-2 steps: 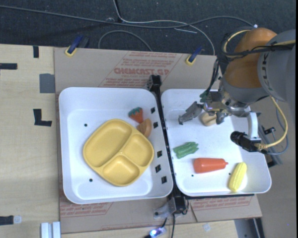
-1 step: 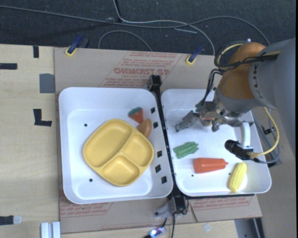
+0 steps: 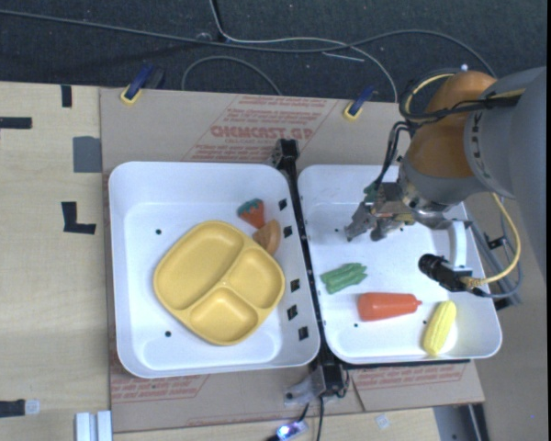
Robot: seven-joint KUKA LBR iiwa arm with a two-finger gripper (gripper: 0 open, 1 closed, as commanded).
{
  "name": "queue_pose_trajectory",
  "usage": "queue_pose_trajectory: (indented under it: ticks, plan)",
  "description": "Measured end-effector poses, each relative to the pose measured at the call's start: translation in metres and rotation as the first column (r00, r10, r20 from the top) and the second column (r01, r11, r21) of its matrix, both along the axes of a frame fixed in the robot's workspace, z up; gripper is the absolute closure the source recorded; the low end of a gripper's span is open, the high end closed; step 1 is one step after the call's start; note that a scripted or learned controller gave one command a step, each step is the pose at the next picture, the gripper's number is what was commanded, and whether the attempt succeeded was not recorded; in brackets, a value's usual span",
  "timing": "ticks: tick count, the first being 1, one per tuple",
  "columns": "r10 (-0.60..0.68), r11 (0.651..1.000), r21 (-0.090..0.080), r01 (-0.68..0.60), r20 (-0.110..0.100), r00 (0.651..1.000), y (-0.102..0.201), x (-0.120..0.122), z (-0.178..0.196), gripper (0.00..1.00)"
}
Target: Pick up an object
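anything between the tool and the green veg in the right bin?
Nothing visible. The tool sits above the right bin, up and to the right of the green vegetable, with bare white floor between them. The carrot and corn lie nearer the front edge, off that line.

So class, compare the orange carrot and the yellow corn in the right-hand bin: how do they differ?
Colour: the carrot is orange-red, the corn pale yellow. Pose: the carrot lies almost level across the view, while the corn lies steeply tilted, nearly up and down the view. Place: the carrot sits nearer the bin's middle, the corn close to its lower right corner. Both are toy vegetables lying loose in the right bin.
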State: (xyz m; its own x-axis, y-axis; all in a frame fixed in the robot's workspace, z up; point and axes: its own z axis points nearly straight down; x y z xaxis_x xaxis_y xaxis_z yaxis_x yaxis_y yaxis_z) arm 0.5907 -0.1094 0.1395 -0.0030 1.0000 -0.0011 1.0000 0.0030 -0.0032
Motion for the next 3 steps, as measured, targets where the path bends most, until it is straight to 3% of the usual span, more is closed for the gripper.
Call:
queue_pose_trajectory:
  ticks: [1, 3]
  plan:
    - [-0.001, 1.0, 0.0, 0.001, 0.008, 1.0, 0.003, 0.01, 0.057, 1.0]
    - [-0.002, 1.0, 0.0, 0.002, 0.006, 1.0, 0.011, 0.013, 0.137, 1.0]
